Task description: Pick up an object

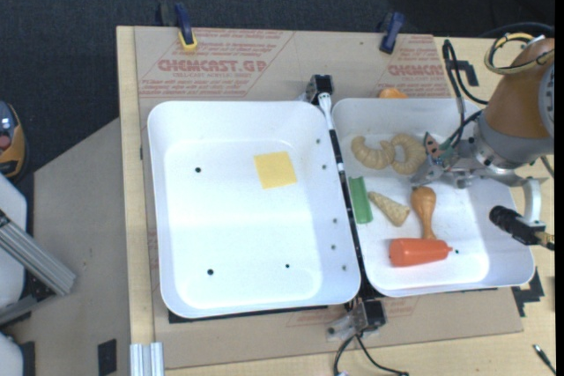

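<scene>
Dark carpet floor all round, cardboard-topped worktop (264,48) held by blue clamps along the top of the frame. Two white bins sit side by side on it. Left bin (176,260) holds a flat yellow square (275,170), upper middle.

Right bin (493,273) holds the candidates: curled tan pieces (389,152) at its upper left, green stick (359,198) along its left wall, pale wedge (390,208) just beside that, brown drumstick-shaped toy (424,207) at centre, orange carrot-like piece (419,252) lying crosswise below it, near the drumstick's lower end.

The arm comes in from the right of the frame. The gripper (438,158) sits low over the right bin's upper middle, just above the drumstick's top and next to the curled pieces. Wires and housing hide it, so I cannot tell whether it is apart or together. Nothing is visibly held.

Likely target is the drumstick or a curled piece, judging by closeness. These look like toy food: probably light, smooth and a bit slippery. For the drumstick, take hold across the narrow shaft, not the bulb. The carrot is best gripped across mid-body, though its taper may squirt out.
</scene>
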Tool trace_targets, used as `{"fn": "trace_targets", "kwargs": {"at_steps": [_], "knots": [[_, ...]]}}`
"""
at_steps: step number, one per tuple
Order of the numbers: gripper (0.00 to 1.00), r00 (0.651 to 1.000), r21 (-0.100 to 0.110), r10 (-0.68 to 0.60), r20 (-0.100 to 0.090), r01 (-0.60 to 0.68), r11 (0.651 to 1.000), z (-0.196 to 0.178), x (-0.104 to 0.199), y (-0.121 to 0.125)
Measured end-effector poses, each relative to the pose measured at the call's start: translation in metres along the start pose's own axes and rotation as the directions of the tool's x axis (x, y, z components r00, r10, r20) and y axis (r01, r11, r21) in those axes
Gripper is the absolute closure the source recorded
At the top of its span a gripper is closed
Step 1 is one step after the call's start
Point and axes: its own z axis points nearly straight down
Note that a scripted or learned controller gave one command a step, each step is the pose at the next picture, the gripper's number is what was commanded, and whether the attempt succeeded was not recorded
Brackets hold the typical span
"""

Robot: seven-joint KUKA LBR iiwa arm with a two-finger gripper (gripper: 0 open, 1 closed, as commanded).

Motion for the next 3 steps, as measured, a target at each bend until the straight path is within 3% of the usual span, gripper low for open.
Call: {"fn": "trace_targets", "kwargs": {"at_steps": [1,2,3], "knots": [[0.0,1.0,-0.003,-0.01,-0.003,0.01,1.0,-0.001,0.039,0.026],[0.0,1.0,-0.002,-0.004,-0.001,0.004,1.0,-0.001,-0.001,0.039],[0.0,1.0,0.001,-0.007,-0.012,0.007,1.0,-0.001,-0.029,0.041]]}}
